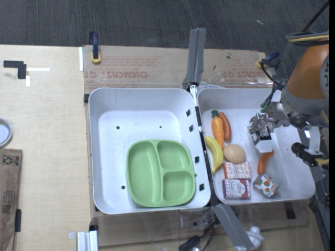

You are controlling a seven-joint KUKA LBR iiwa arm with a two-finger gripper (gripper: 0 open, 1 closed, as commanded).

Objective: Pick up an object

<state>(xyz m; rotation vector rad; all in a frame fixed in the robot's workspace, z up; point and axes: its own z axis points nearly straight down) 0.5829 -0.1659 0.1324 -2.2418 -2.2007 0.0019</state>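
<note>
Two shallow white plastic bins sit side by side on a pale wooden bench (42, 109), seen from above at a slant. Beyond the bench lies dark grey flooring, and a sheet of brown printed cardboard (141, 67) runs under the bins' far edges.

From the right reaches the grey robot arm (309, 88) with its orange band, hanging over the right bin (293, 192). Its two-finger gripper (260, 128) hovers low above that bin's far middle — the metal parts blur together, so I cannot tell how it is set or whether anything is caught in it.

The left bin (104, 140) holds a light green plastic plate (159, 172) with three compartments, lying toward the near side.

The right bin holds the candidates for picking, all resting on the floor of the bin: a yellow toy banana (214, 152) along the left wall, an orange toy carrot (218, 129) beside a reddish sausage shape (225, 125), a tan round bun (234, 153), two small red-and-white printed boxes (236, 180), a small patterned carton (266, 185), and an orange wedge-like piece (263, 162) just below the gripper.

By my reading, the pick is not yet accomplished — nothing appears lifted. Descent, grasp and raise all remain; the orange piece seems nearest.
</note>
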